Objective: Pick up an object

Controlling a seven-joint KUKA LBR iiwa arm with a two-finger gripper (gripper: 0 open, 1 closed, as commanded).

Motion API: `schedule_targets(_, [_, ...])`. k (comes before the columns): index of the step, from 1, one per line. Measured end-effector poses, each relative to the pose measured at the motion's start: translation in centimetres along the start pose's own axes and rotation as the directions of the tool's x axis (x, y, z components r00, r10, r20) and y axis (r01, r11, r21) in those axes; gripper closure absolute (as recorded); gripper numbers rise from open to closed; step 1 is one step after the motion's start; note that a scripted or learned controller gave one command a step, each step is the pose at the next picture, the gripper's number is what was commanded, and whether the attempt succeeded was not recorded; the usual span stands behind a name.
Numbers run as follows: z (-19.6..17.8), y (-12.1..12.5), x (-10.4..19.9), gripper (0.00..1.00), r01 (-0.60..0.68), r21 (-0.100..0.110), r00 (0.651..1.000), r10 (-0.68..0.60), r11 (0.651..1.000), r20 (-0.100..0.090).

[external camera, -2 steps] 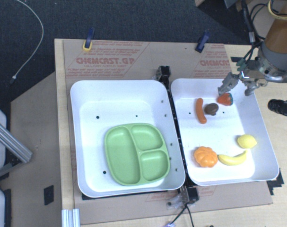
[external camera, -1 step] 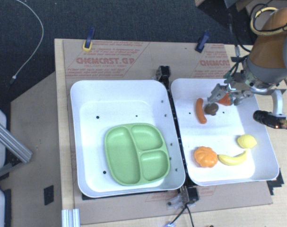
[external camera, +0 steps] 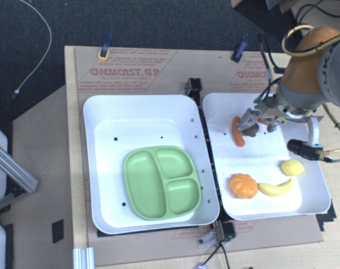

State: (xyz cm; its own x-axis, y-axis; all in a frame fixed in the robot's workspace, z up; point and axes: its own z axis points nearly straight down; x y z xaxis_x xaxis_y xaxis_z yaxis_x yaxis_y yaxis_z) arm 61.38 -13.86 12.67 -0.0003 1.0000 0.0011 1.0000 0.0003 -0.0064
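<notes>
Approach step, grasp not made. The arm (external camera: pixel 310 60) reaches in from the right and the gripper (external camera: pixel 258 116) sits low over the far part of the right bin (external camera: pixel 304 206), just right of the orange-red sausage (external camera: pixel 237 131). The sausage lies flat on the bin floor, long axis running near-far, its far end just beside the left finger tip; can't tell if they touch. The fingers (external camera: pixel 249 123) look spread apart with nothing between them, so nothing is held.

Other candidates in the same bin: orange pumpkin (external camera: pixel 243 186) near the front left, banana (external camera: pixel 275 188) just right of it, lemon (external camera: pixel 292 167) a bit farther right and back. All three well apart from the gripper.

Left bin (external camera: pixel 94 150) holds a green divided tray (external camera: pixel 161 181) with three compartments, nothing in them. Both bins rest on the cardboard-topped bench (external camera: pixel 74 122).

Judgement: the sausage is the likely target since it is nearest. Next move calls for shifting the gripper left so the fingers straddle the sausage across its short width, dropping to the bin floor, closing, then lifting. Risk: a finger lands on top of it or nudges it sideways, since it is round and may roll toward the bin's left wall.
</notes>
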Motion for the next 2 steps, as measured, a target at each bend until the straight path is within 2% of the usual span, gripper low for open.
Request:
schedule_targets(1, [4.5,-0.1,0.1,0.0,0.0,-0.001,1.0,0.0,1.0,0.0])
schedule_targets(2, [3.1,0.1,0.0,1.0,0.0,-0.008,1.0,0.0,1.0,0.001])
